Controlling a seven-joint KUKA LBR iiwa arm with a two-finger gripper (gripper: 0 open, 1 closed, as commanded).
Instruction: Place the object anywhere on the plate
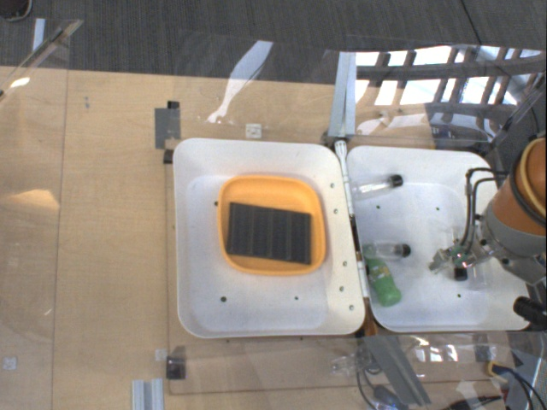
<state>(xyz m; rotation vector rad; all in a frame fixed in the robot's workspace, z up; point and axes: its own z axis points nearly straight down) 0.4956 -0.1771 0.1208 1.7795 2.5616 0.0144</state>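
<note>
No readable writing. One orange plate [273, 193] in the left bin [198, 297]; two clear tubes [376, 184], one green bottle [384, 283] right; hand [456, 261] state unclear.

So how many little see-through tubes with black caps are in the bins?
2, both in the right white bin: one clear black-capped tube near its top-left, another lower, just above the green bottle.

a light wooden counter [85, 229] carries two shallow white bins touching side by side: the left bin [197, 306] mid-counter, the right bin [427, 314] toward the right edge.
</note>
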